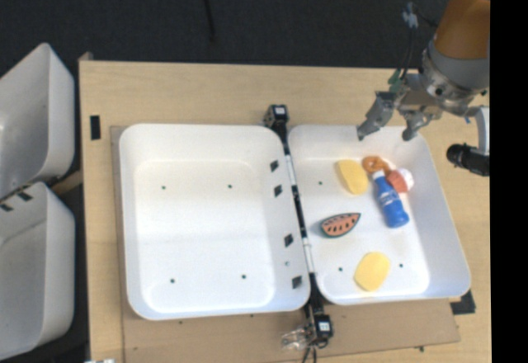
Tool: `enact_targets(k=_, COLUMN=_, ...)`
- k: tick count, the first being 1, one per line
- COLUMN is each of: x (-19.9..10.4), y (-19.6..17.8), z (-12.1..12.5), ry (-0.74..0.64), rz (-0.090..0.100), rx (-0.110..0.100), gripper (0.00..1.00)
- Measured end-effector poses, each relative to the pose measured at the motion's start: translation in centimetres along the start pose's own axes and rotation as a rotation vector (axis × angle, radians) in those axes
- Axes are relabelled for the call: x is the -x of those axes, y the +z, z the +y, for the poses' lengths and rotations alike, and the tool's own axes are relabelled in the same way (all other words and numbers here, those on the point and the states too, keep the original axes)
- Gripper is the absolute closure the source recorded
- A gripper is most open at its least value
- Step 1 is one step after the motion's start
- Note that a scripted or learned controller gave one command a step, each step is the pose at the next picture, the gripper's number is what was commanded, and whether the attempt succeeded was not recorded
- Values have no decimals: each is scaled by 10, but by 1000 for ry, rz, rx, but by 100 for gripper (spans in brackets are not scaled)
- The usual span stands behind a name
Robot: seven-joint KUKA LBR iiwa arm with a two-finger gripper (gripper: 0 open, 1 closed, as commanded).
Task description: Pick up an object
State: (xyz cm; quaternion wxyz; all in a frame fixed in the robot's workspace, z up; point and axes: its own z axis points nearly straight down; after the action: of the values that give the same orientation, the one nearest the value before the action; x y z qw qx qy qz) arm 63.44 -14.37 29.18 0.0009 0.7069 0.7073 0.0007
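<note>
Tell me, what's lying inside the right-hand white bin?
In the right bin: a yellow block, a blue bottle, a watermelon slice toy, a yellow lump and orange pieces partly covered by the bottle.

Smooth plastic on pale matt wood.

Two white bins [202, 217], smooth plastic with a soft sheen, set on a surface [103, 97] of light wood-look board, matt and even. Blue bottle [391, 203] of glossy plastic; yellow pieces [352, 176], watermelon slice [340, 224] and orange bit [375, 163] smooth, like moulded plastic or rubber. Claw [386, 129] of dull grey metal under a satin orange band [462, 27]. Dark, matt backdrop behind.
</note>
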Motion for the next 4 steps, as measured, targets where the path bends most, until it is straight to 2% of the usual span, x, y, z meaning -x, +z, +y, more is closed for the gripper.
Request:
enact_targets(k=1, x=26, y=157, z=-26, ry=3, rz=2, rx=-17, gripper=0)
enact_targets(k=2, x=46, y=187, z=31, ry=-3, rz=-5, rx=6, gripper=0)
enact_targets(k=3, x=79, y=188, z=56, ry=0, rz=9, rx=-8, gripper=0)
enact_targets(k=4, x=82, y=173, z=57, ry=-4, rz=-6, rx=8, gripper=100)
